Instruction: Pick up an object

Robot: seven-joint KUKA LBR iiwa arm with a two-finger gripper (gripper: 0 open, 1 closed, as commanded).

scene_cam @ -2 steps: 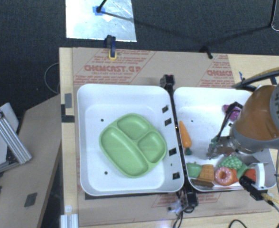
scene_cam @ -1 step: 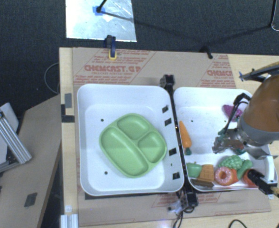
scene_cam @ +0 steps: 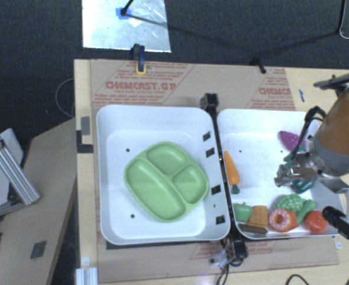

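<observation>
Gripper (scene_cam: pixel 288 176) low over the right bin (scene_cam: pixel 251 123), near its right edge, about midway along. You cannot tell from this slant how the jaws stand; nothing shows between them.

Just beside the tip, toward the right edge: a small teal piece (scene_cam: pixel 303 186), part hidden by the wrist. Whether tip and piece touch, cannot tell.

Purple piece (scene_cam: pixel 289 139) lies toward the far right corner, apart from the tip. Broccoli (scene_cam: pixel 293 203), donut (scene_cam: pixel 279 219) and tomato (scene_cam: pixel 314 221) crowd the near edge. Carrot (scene_cam: pixel 231 171) sits by the left wall.

Step, as judged: descent onto a pick, grasp not yet made. Likely target is the teal piece. Your next move calls for centring over it before closing.

Left bin (scene_cam: pixel 112 135) carries a green divided plate (scene_cam: pixel 165 180).
</observation>
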